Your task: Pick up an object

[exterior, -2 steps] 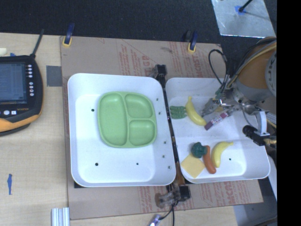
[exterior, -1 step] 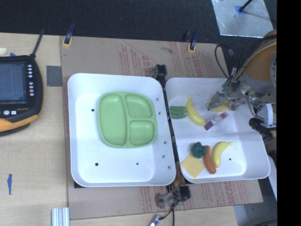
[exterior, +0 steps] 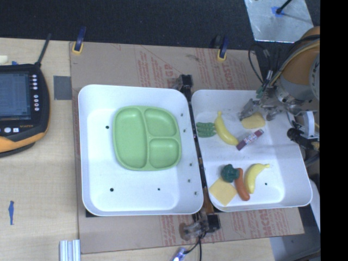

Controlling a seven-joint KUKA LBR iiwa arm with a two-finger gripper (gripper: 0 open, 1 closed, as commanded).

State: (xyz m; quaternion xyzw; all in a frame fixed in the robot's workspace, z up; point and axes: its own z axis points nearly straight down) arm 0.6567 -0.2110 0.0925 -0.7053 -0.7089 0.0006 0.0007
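At the near edge of the right bin [exterior: 293,200] lies a cluster of toy food: a flat yellow cheese slice [exterior: 222,192], an orange carrot [exterior: 242,188] leaning against it, a dark green broccoli piece [exterior: 229,172] and a small banana [exterior: 255,175], all touching or just beside one another. The left bin [exterior: 98,194] holds a light green divided plate [exterior: 147,138] lying flat near its middle. Further back in the right bin are a second banana [exterior: 225,130], a green leafy piece [exterior: 205,129] at the bin's left wall, and a small dark red tube [exterior: 250,139] lying on its side. At the far end the pincer [exterior: 261,110] is spread open, its fingers angled down over a pale yellow block [exterior: 253,122], which lies on the bin floor and is not held. That block looks like the likely target: probably light, stiff plastic or foam, smooth enough to slip, so a grip across its short sides, square and low, seems safest. On the tabletop [exterior: 32,200] at the left rests a handheld control pad [exterior: 19,107].
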